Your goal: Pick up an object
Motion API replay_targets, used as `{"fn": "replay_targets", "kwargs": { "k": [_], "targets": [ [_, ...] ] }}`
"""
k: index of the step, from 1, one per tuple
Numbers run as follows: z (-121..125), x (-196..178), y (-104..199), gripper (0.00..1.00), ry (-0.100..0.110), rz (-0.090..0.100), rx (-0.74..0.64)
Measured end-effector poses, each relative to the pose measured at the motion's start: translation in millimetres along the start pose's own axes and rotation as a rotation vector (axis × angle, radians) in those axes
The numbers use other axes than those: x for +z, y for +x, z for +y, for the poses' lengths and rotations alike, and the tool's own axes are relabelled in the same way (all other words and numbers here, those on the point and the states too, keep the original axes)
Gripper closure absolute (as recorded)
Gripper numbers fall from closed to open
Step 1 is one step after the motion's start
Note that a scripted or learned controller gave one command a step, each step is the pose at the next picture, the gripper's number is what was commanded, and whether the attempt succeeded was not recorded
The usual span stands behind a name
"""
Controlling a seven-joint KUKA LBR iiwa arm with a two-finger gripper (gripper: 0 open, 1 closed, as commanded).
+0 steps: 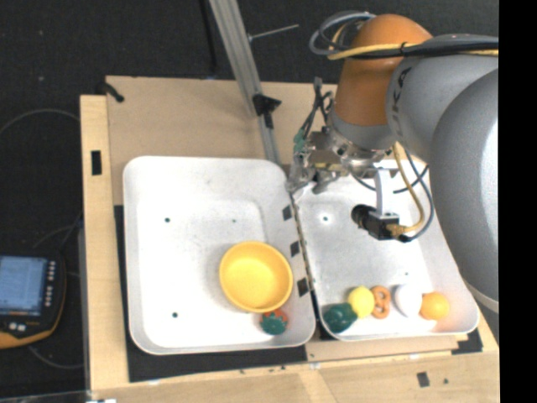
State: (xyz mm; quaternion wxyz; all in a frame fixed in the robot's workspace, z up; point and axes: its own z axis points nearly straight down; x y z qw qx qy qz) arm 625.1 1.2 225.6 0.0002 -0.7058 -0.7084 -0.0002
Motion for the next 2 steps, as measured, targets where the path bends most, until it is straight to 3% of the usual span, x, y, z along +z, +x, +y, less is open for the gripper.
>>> {"fn": "replay_targets", "kwargs": {
  "k": [1,2],
  "targets": [
    [18.7,-14.3,42.3,1.0,-0.003,0.001,-0.003],
    [17.7,-13.7,38.4,0.0,0.0,-0.003,0.0]
  ]
}}
